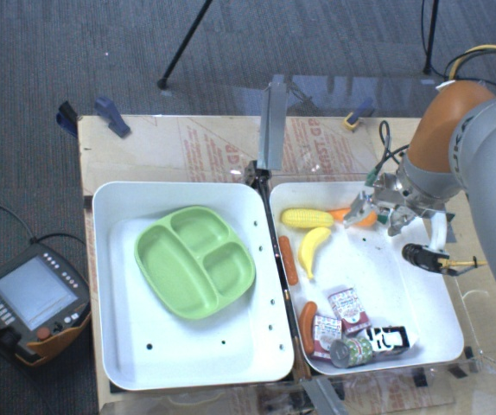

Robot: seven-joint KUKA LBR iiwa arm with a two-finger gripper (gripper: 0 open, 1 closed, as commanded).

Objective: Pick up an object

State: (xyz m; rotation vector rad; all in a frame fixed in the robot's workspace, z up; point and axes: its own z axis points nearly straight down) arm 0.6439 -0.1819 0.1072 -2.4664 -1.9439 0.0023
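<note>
Gripper [362, 213] sits beside corn [307, 219], mine; finger state indeterminate. Nothing lifted yet; grasp and raise remain.

A green divided plate [196, 261] lies in the left bin [110, 318]. A handheld control pendant [30, 304] sits on the carpet [58, 41] at eight o'clock.

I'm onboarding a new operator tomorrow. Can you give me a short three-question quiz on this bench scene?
1. True or false: the green divided plate lies in the left bin.
2. Which lies nearest the gripper? A) banana B) orange carrot C) can
3. Fill in: the corn cob lies in the ___ bin.

Key: 1 true; 2 B; 3 right.
</note>
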